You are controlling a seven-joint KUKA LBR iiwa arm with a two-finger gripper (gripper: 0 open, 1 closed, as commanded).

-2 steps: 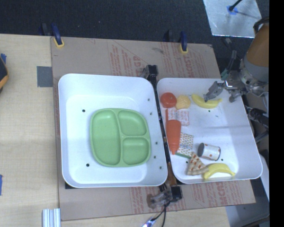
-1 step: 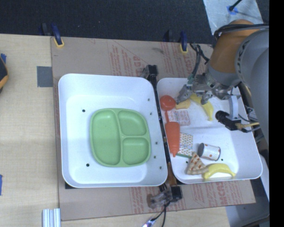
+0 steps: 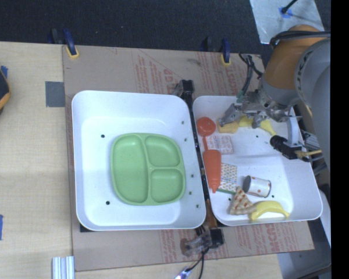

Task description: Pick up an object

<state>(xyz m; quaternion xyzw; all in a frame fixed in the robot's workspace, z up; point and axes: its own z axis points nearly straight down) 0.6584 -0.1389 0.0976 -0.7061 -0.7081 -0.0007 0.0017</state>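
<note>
Pincer [image 3: 244, 116] sits low at the right bin's [image 3: 305, 182] far edge, over a yellow piece [image 3: 266, 124]; its spread cannot be told. Risk: closing against the bin wall, or nudging the piece aside.

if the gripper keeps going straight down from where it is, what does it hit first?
Probably the yellow object lying right under the gripper at the far end of the right bin. Depth is hard to judge from this slant, so it could land on bare bin floor beside it.
</note>
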